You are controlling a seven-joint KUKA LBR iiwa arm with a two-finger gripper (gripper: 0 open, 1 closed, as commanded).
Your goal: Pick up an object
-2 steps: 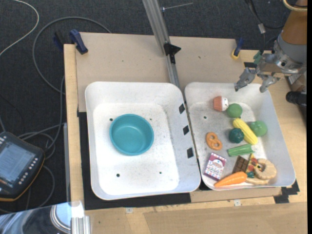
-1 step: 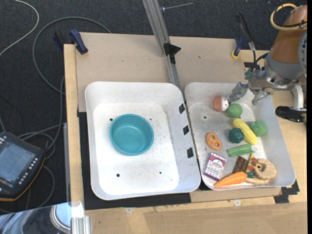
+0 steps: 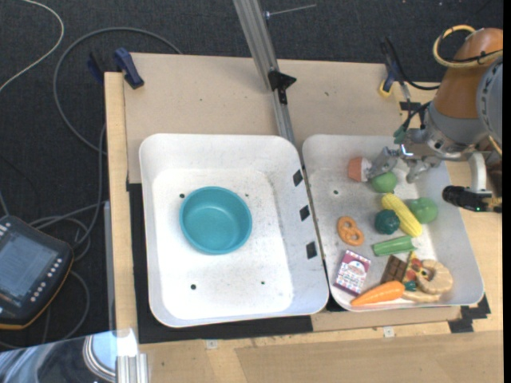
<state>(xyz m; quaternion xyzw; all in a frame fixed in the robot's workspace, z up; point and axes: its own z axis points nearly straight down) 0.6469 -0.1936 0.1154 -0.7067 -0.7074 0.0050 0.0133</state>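
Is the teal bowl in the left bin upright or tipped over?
Upright. The teal bowl sits in the left bin with its round opening facing up, its inside visible and holding nothing.

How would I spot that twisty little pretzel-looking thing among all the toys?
Start at the right-hand shallow white bin, the one crowded with toy food. Along its left side, above the small pink packet, lies the small orange-brown plastic pretzel. It is the only knotted loop with holes through it; its neighbours are solid shapes.

The blue bowl (image 3: 215, 219) looks like smooth, shiny plastic. The two white bins (image 3: 160, 162) look like matt plastic with tiny specks. The bench (image 3: 207, 94) looks like plain rough wood.
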